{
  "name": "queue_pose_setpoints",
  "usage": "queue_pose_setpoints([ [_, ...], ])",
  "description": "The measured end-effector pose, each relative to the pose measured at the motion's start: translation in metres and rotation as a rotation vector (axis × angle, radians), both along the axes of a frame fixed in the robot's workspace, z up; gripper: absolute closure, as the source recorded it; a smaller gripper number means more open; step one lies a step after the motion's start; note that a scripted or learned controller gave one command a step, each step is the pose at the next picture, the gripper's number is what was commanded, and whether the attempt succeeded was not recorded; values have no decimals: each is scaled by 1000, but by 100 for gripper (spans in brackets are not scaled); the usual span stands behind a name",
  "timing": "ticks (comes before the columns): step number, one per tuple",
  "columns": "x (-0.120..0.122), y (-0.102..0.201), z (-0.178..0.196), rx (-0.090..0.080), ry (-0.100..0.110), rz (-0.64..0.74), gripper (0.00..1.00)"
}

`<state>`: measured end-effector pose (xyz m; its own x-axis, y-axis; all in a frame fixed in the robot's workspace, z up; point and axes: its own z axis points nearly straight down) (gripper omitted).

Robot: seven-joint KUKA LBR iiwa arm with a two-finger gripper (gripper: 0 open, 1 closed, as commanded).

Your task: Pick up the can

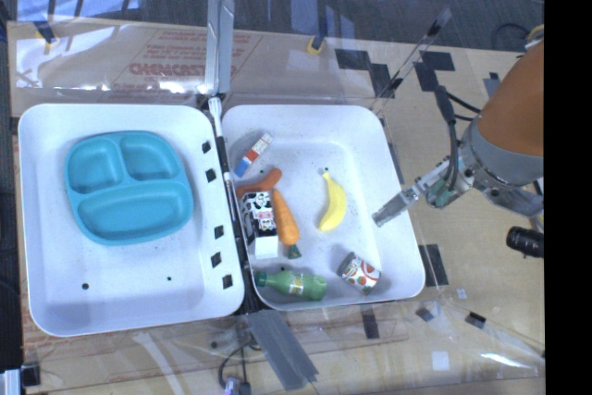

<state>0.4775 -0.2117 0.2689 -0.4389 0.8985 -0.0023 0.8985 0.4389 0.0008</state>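
Note:
The can [359, 273] is small, with a red and white label, and lies tilted in the near right corner of the right bin [305, 127]. My gripper [394, 208] hangs over that bin's right rim, above and a little to the right of the can, and apart from it. It points down and left into the bin. Nothing shows in its grasp. The grey wrist [495, 166] and orange band [523, 102] reach in from the right.
The right bin also holds a banana [333, 203], a carrot [285, 217], a green bottle [291, 284] left of the can, a black and white box [262, 222] and a small tube [252, 154]. A blue divided plate [129, 185] lies in the left bin [46, 291].

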Motion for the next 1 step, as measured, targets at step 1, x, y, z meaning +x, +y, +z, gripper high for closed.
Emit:
queue_pose_setpoints([
  [1,1,25,-116,3,5,134,0],
])
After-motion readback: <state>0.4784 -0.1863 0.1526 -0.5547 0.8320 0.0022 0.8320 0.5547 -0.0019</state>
